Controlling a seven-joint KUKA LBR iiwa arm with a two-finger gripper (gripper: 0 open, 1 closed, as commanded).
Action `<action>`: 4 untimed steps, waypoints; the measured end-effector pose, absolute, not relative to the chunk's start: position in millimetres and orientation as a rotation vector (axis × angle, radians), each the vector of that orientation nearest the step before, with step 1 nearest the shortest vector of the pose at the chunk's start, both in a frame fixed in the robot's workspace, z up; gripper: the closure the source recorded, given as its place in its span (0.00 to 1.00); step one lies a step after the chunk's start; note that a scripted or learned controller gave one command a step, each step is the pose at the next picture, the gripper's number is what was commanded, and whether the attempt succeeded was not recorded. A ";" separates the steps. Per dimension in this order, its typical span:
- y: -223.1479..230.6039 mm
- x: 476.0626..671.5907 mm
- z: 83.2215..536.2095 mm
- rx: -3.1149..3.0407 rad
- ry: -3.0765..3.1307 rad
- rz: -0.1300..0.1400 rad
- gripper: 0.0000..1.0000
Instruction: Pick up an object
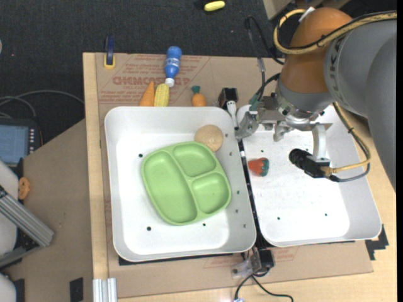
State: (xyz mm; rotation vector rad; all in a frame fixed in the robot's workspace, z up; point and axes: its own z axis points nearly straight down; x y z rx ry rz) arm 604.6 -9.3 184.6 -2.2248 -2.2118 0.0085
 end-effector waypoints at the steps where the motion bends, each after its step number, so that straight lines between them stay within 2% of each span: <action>1: -59.4 579.1 184.7 -2.226 -2.213 0.005 0.00; 2: -97.5 596.1 103.5 -2.223 -2.216 0.004 0.00; 3: -95.4 669.7 84.2 -2.222 -2.229 -0.006 0.00; 4: -15.4 668.7 192.4 -2.217 -2.235 -0.015 0.00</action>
